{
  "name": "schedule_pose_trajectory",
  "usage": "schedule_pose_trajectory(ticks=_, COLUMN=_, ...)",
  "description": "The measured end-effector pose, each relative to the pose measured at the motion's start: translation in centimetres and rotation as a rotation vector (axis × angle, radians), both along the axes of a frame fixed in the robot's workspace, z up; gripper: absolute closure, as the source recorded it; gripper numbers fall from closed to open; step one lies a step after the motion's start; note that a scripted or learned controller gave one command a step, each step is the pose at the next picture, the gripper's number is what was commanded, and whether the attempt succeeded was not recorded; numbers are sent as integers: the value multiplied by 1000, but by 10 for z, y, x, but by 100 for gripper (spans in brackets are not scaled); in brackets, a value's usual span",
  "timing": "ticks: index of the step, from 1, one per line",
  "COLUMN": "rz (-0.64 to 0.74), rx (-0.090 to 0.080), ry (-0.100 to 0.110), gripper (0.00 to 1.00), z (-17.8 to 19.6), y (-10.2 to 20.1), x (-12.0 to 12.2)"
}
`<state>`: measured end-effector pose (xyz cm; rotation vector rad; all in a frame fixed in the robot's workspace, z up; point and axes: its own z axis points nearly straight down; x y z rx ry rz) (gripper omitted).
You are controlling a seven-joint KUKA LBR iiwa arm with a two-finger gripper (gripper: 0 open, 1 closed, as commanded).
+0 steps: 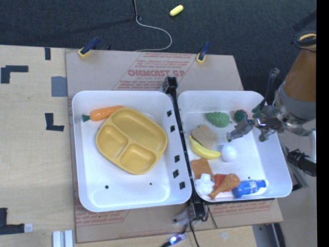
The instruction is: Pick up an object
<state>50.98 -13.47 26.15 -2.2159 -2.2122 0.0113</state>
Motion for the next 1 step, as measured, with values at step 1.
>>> schedule_pose_trajectory(ticks=1, rz=3, rx=-2, ry=-10, gripper=0, z=5, y=0, x=2)
